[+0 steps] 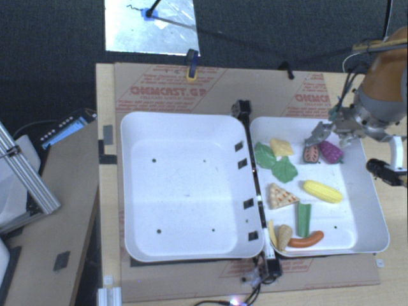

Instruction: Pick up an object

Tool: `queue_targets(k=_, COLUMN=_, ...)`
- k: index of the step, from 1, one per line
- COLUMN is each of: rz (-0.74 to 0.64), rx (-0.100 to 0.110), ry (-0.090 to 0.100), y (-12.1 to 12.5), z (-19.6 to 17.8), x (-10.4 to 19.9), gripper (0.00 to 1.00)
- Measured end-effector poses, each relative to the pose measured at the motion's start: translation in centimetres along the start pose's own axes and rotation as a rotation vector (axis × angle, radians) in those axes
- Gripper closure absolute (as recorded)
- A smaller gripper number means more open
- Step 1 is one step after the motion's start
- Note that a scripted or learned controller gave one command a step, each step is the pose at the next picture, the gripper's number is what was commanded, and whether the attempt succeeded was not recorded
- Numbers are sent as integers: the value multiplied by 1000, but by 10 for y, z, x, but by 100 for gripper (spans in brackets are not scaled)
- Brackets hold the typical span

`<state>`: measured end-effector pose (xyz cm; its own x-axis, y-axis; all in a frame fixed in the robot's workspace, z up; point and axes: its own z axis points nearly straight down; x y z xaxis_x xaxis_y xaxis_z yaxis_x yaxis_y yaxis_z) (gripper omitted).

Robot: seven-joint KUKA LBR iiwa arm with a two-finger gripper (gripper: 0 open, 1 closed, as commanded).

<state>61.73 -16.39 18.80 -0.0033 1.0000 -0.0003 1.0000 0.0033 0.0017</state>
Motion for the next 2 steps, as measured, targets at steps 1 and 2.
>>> queue_targets(k=1, rz=-3, rx=2, ry=1, y=-12, z=106, x=34, gripper=0)
queue_targets(k=2, rz=-2, rx=-4, ry=0, y=-10, z=92, x=32, gripper=100)
